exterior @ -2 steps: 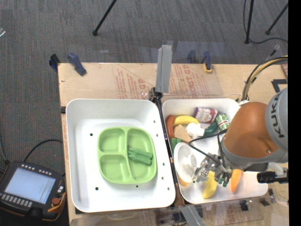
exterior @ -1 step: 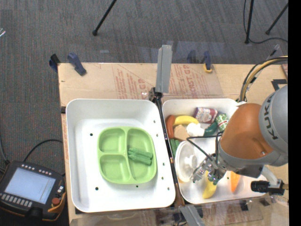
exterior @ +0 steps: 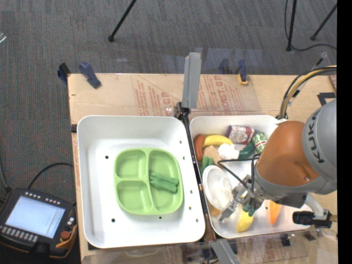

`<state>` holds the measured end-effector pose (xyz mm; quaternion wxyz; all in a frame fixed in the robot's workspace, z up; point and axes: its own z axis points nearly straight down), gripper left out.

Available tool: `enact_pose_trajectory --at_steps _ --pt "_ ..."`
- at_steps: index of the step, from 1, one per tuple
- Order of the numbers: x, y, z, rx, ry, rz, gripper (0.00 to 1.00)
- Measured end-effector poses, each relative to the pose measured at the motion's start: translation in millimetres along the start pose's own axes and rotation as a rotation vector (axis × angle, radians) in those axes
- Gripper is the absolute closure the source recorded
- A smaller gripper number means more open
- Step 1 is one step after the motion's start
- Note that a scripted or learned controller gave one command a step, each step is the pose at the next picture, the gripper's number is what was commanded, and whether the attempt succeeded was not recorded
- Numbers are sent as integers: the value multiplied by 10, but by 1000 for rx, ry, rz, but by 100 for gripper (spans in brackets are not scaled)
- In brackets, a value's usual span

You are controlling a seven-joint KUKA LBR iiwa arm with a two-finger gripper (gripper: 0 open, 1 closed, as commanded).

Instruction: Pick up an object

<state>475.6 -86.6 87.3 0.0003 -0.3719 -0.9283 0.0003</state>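
The right bin [exterior: 231, 117] holds a heap of toy food: a white bowl [exterior: 215, 187], a yellow banana [exterior: 217, 141], a purple packet [exterior: 240, 133], a green can [exterior: 257, 143], an orange carrot [exterior: 273, 213] and a yellow piece [exterior: 244, 223]. My gripper [exterior: 241, 203] hangs low over the bin's front part, between the bowl's right edge and the yellow piece. The orange wrist band covers much of the bin's right side. No object is visibly held.
The left bin [exterior: 93, 147] contains a green divided plate [exterior: 132, 175] with a dark green item [exterior: 164, 181] in its right compartment. A grey upright post [exterior: 192, 81] stands behind the bins' shared wall. A teach pendant [exterior: 36, 219] lies at the lower left.
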Motion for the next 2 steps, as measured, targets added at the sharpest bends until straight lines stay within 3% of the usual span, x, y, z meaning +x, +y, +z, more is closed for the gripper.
enact_pose_trajectory --at_steps 1,2 --pt "-1284 208 2 0 0 130 0" --pt "-1805 477 15 12 19 363 0"
